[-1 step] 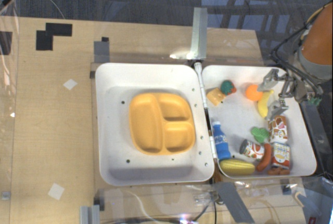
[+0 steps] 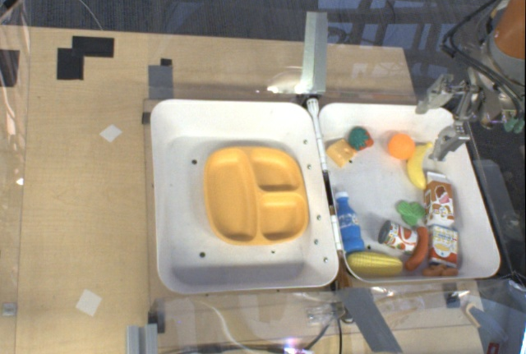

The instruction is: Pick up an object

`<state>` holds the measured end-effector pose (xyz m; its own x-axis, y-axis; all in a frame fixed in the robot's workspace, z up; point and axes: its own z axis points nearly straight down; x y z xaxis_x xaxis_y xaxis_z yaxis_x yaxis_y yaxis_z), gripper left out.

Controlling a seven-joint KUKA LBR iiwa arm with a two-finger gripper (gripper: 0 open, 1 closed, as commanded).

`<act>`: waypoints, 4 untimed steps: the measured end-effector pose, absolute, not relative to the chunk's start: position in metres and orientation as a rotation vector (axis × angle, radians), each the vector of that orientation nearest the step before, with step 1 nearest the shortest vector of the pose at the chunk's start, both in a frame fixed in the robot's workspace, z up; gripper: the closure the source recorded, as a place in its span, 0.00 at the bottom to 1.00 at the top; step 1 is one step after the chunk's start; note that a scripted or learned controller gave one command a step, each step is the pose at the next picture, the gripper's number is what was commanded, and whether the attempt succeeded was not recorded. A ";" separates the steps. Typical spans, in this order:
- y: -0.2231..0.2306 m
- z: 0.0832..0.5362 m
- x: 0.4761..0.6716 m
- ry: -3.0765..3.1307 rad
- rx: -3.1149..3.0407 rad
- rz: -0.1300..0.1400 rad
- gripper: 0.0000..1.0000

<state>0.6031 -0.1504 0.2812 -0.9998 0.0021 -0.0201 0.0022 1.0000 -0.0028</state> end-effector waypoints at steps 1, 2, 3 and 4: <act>-0.151 0.277 0.602 3.130 0.005 -0.002 0.00; -0.194 0.419 0.591 3.114 -0.108 -0.014 0.00; -0.199 0.250 0.587 3.140 0.161 0.004 0.00; -0.181 0.225 0.590 3.103 0.436 0.001 0.00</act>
<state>0.5895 -0.1809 0.2249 -0.9613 0.2755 -0.0080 0.2755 0.9613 0.0016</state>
